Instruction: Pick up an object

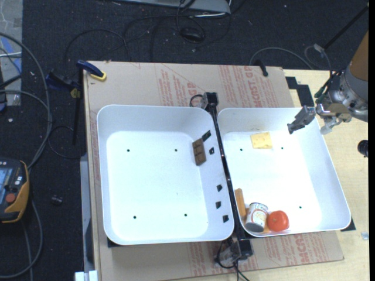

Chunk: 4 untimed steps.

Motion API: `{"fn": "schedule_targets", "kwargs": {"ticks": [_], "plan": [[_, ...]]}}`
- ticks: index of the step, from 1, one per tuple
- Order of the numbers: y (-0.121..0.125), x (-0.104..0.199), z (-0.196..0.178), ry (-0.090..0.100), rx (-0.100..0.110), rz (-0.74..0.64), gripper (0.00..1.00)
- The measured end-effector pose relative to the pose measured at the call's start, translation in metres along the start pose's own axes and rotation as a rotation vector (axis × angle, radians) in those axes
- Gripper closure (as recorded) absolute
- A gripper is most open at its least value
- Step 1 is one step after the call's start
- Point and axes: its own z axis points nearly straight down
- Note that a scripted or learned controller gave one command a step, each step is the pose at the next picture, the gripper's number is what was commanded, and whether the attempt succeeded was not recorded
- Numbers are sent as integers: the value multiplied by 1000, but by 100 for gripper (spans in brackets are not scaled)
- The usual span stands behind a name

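1. Left bin (117, 174): small brown block (200, 153) lying against the right-hand wall, near the divide between the two bins.
2. Right bin (328, 174): yellow square (261, 140) flat on the floor toward the far side, well apart from the rest.
3. Near corner of the same bin: orange stick (239, 202), small can (256, 215) and red ball (278, 220) bunched together, can and ball touching.
4. Far right: gripper (312, 120) hovering over the right bin's far rim, fingers spread wide, nothing between them.
5. Best bet, judging from the layout: yellow square nearest, but flat and hard to pinch; ball or can a fuller grip, provided fingers straddle one item alone, clear of its neighbour and the wall.
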Motion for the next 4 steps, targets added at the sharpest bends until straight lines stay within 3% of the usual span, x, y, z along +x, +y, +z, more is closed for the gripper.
{"fn": "schedule_targets", "kwargs": {"ticks": [1, 2, 3, 4], "plan": [[0, 0, 0, 0, 0, 0, 0], [4, -39, 19, 0, 1, 2, 0], [5, -38, 8, 0, 0, 0, 100], [5, -38, 9, 0, 1, 0, 0]]}}
